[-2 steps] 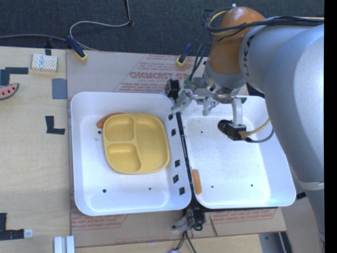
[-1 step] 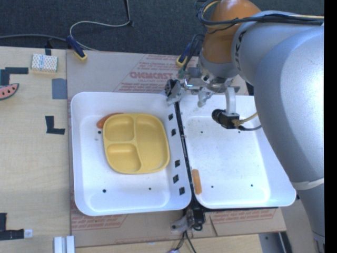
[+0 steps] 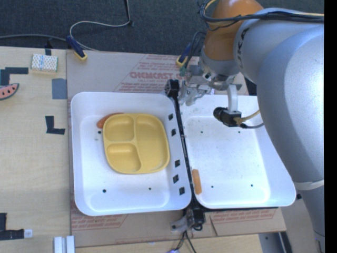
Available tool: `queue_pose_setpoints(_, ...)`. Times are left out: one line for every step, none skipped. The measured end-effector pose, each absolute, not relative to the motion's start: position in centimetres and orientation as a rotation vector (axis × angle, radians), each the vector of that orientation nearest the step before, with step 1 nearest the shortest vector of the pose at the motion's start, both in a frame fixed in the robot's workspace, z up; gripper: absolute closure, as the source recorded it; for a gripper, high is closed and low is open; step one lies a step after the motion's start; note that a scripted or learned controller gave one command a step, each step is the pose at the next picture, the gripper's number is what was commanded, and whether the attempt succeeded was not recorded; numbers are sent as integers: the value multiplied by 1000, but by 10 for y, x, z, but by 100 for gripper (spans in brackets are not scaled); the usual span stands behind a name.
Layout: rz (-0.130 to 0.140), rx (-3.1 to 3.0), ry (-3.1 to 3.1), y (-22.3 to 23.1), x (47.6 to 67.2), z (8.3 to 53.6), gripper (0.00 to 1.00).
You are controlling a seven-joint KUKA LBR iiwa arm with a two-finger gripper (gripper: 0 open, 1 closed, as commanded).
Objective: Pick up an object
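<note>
The arm leans in from the right, its hand (image 3: 190, 93) poised over the far end of the divider where the two bins meet; I cannot tell how it is set. In the left bin (image 3: 89, 194) lies a yellow divided plate (image 3: 137, 143), with something orange (image 3: 100, 123) peeking out at its far-left edge. A small orange piece (image 3: 196, 181) rests in the right bin (image 3: 263, 188), against the divider near the front.
</note>
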State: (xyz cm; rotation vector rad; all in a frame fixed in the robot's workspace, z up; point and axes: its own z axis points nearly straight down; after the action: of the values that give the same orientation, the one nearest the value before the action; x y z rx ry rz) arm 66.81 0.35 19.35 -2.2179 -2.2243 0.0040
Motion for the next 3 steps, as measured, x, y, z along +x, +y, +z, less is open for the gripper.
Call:
queue_pose_setpoints(5,-2219,-2224,3,668,193,0)
queue_pose_setpoints(6,-2217,-2225,4,668,203,100)
queue_pose_setpoints(7,-2218,-2225,3,668,203,0)
